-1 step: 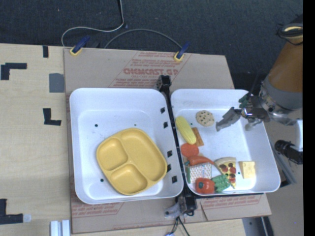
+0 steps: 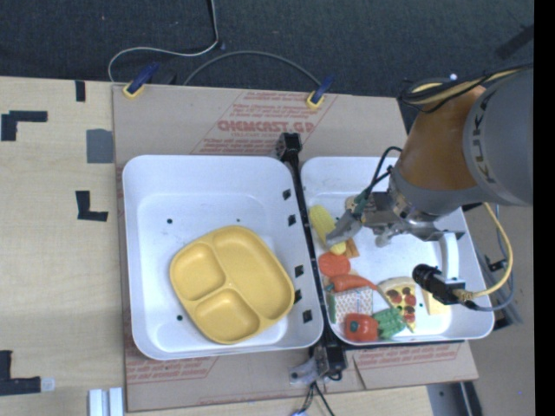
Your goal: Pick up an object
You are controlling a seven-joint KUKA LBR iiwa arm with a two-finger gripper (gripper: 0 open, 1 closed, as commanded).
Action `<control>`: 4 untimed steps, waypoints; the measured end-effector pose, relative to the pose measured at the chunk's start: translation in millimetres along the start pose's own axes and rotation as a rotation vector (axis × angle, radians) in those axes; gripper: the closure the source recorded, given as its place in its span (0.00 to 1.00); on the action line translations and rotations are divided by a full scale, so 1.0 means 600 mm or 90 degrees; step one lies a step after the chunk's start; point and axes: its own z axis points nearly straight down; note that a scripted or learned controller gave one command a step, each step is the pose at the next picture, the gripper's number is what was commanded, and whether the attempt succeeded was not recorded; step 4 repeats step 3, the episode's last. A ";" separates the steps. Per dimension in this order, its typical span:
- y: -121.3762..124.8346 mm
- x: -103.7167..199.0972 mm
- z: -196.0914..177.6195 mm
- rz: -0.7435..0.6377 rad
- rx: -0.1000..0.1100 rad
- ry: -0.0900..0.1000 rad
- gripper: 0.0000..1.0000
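1. The gripper [image 2: 354, 224] hangs low over the right bin [image 2: 475, 326], near its left wall, with the dark fingers pointing toward the toys; whether they are spread or closed cannot be told, and nothing is seen held between them.
2. Just beside the fingertips, against that left wall, lies a yellow corn toy [image 2: 322, 222], the nearest candidate to pick.
3. Toward the bin's front-left corner sit an orange-red toy [image 2: 338, 271], a checked piece [image 2: 354, 302], a red pepper toy [image 2: 360, 326] and a pizza slice toy [image 2: 401, 296].
4. The left bin [image 2: 149, 189] holds a yellow divided plate [image 2: 230, 282] near its front wall.
5. Judged from this, the approach looks made; the grasp and the lift remain.
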 end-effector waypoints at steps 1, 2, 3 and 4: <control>-0.024 -0.055 0.071 0.005 -0.002 -0.002 0.00; 0.096 -0.048 0.159 0.001 -0.008 -0.002 0.00; 0.096 -0.051 0.133 0.003 -0.011 -0.003 1.00; 0.096 -0.051 0.133 0.003 -0.011 -0.003 1.00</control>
